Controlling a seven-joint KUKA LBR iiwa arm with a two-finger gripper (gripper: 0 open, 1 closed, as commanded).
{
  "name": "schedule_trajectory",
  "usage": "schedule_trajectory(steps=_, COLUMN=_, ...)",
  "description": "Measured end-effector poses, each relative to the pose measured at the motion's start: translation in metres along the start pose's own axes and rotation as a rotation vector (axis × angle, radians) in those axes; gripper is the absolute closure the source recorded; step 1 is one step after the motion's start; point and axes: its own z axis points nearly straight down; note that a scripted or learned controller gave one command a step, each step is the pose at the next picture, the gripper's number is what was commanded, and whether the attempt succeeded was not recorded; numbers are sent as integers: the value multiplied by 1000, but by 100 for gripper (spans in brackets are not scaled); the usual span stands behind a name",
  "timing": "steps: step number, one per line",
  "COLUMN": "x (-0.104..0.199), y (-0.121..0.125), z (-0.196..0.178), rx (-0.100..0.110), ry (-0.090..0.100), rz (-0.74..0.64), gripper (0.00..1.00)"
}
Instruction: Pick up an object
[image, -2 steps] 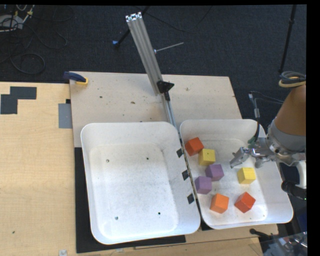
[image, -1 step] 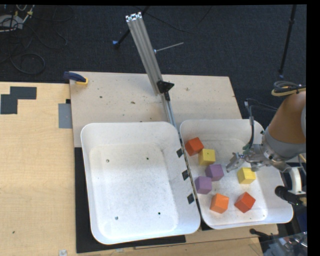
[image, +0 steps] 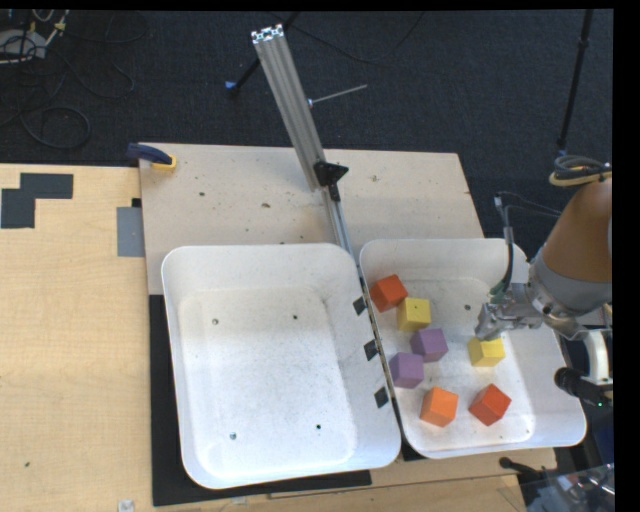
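The right white bin (image: 470, 255) holds several small cubes. An orange cube (image: 388, 292) and a yellow cube (image: 415, 313) lie near its left wall. Two purple cubes (image: 431, 343) (image: 406, 369) sit in the middle. Toward the front are another orange cube (image: 438, 406) and a red cube (image: 490, 404). My gripper (image: 492, 328) reaches in from the right and hangs right over a second yellow cube (image: 487, 352). Its tip meets that cube's top edge in this view, and I cannot make out whether it grips the cube.
The left white bin (image: 180, 300) stands beside the right one, with black clips on the shared wall (image: 365, 330). A slanted metal bar (image: 295, 110) rises behind the bins. The arm's grey body (image: 575, 260) overhangs the right bin's right rim.
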Motion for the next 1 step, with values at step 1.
schedule_trajectory(steps=1, x=-2, y=1, z=-42, rx=3, ry=1, rz=-8, gripper=100)
